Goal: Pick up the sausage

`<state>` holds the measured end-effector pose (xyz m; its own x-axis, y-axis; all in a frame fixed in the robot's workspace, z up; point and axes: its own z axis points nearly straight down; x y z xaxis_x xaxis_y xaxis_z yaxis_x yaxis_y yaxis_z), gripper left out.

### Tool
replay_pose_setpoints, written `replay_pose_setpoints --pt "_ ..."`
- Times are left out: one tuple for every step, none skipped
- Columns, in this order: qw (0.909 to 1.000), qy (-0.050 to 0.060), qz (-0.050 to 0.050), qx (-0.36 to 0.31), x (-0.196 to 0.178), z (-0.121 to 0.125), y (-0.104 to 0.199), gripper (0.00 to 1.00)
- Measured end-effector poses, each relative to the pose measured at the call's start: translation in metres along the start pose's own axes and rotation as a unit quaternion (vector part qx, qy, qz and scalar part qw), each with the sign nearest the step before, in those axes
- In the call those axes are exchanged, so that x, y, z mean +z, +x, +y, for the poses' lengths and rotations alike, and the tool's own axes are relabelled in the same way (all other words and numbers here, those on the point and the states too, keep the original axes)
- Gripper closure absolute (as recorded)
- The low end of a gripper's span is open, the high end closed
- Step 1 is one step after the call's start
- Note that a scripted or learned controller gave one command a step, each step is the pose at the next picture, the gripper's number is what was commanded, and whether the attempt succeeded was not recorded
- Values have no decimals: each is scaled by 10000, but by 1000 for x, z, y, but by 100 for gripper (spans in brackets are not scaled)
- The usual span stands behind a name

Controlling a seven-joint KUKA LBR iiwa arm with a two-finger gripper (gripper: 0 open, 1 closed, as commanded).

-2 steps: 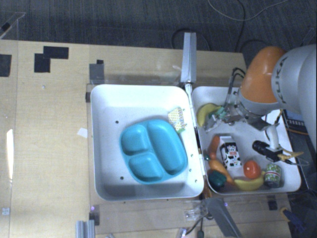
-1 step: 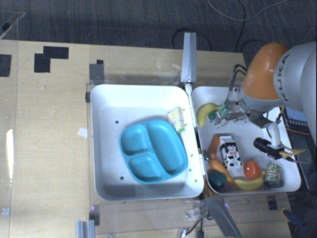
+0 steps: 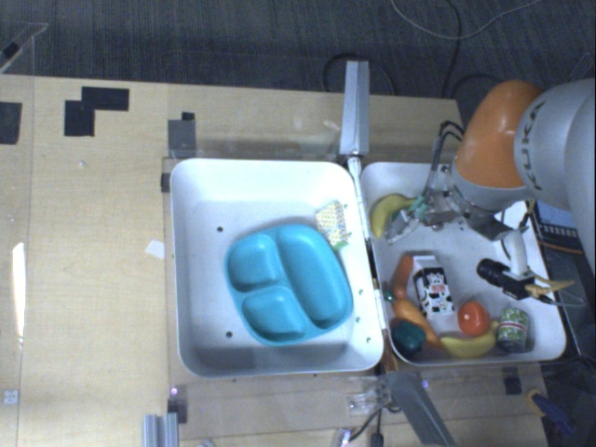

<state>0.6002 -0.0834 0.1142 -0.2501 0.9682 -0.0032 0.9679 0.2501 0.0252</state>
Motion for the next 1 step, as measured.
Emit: replay_pose_setpoints --pt "9999 68 2 111 24 -31 1 0"
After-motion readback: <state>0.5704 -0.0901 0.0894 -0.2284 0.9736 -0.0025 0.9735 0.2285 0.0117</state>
